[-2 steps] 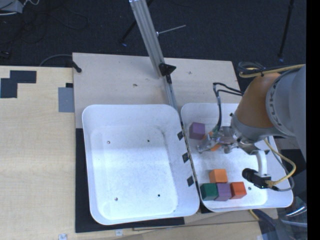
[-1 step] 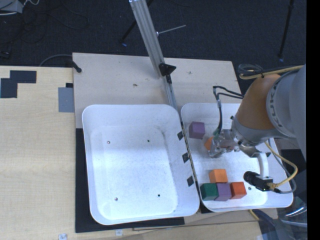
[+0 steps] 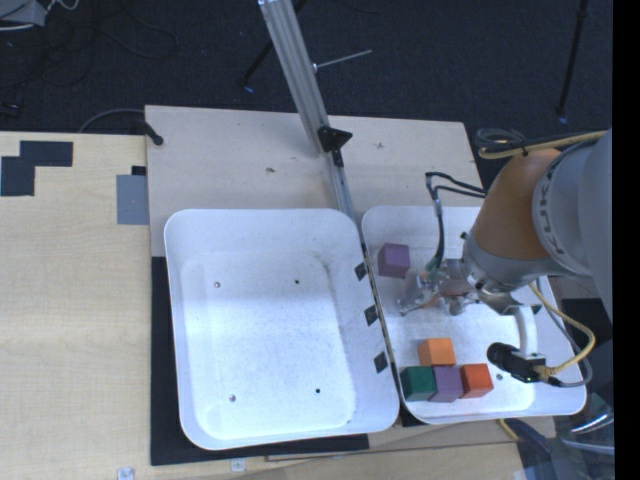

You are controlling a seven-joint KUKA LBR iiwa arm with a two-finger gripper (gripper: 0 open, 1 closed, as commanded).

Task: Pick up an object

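Bare bin floor lies just left of the gripper (image 3: 432,296); beyond it a purple cube (image 3: 394,260) stands near the bin wall (image 3: 368,278), and four blocks (image 3: 446,371) crowd the near side below it

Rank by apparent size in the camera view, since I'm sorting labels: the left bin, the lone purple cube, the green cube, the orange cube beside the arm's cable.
1. left bin, by far the largest.
2-4. lone purple cube, green cube and orange cube look alike; no ranking.

Two white bins (image 3: 262,428), two purple blocks (image 3: 394,259), two orange blocks (image 3: 436,352), one green block (image 3: 417,382).
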